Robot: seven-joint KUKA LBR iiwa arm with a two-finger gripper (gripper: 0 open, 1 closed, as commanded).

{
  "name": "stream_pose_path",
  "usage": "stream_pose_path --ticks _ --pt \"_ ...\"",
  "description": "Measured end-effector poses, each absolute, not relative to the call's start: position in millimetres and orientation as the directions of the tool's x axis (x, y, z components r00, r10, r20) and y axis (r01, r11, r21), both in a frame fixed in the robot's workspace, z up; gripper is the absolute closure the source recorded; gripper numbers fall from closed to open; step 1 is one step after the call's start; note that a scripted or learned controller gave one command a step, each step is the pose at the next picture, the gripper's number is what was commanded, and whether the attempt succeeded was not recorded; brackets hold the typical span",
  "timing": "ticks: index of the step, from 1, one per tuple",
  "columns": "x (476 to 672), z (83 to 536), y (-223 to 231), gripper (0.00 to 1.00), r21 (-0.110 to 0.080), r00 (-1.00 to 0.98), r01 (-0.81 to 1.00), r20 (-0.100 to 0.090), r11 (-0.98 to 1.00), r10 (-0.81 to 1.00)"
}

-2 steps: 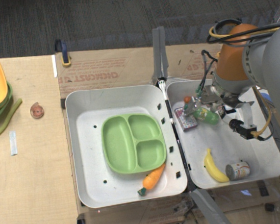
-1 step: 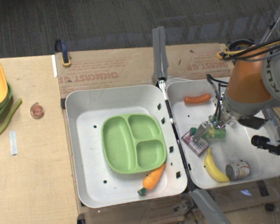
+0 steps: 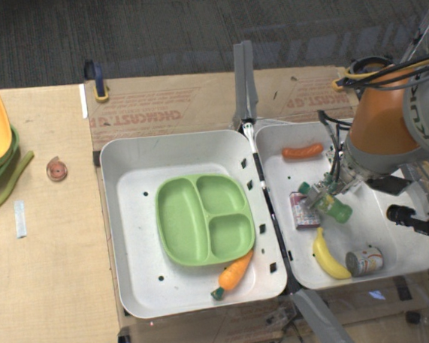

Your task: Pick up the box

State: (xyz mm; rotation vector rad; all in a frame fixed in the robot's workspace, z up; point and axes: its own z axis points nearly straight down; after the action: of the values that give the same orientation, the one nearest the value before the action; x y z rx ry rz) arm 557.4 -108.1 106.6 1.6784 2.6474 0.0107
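Box (image 3: 306,211) lies in the right bin (image 3: 404,262), long axis running twelve to six. We see the gripper (image 3: 327,194) just beside it at two o'clock, over a green object (image 3: 336,209); its state we cannot tell.

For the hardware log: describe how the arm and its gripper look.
The grey robot arm has rounded, smooth casings and a broad orange band above the wrist. Dark lettering, partly cut off, marks the grey shell. Black and yellow cables loop over the top of the band. The small metallic two-finger gripper looks silvery with dark parts; finer detail is too small to tell.
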Motion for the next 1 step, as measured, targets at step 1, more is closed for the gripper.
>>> stream_pose_path --ticks 1 --pt "557.4 106.7 -108.1 0.00 0.009 -0.427 0.904 -0.002 0.427 0.904"
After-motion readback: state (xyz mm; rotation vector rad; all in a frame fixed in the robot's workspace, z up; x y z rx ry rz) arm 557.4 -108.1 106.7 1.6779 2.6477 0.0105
